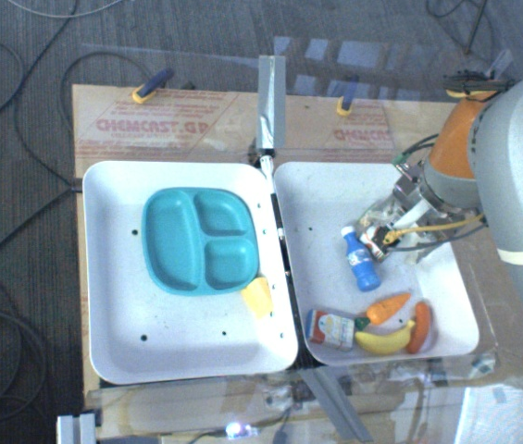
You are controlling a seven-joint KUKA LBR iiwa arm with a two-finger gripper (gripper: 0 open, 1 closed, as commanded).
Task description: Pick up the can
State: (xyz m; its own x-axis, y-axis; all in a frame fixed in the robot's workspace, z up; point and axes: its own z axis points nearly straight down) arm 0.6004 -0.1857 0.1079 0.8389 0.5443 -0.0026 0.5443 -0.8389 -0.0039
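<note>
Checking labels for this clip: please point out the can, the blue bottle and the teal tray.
can (pixel 332 328), camera view, middle of its label side.
blue bottle (pixel 363 268), camera view, middle of its body.
teal tray (pixel 176 240), camera view, floor of its large left compartment.

A fixed camera looks down at a slant on the tabletop (pixel 104 128). Both white bins (pixel 113 340) sit in frame.
</note>
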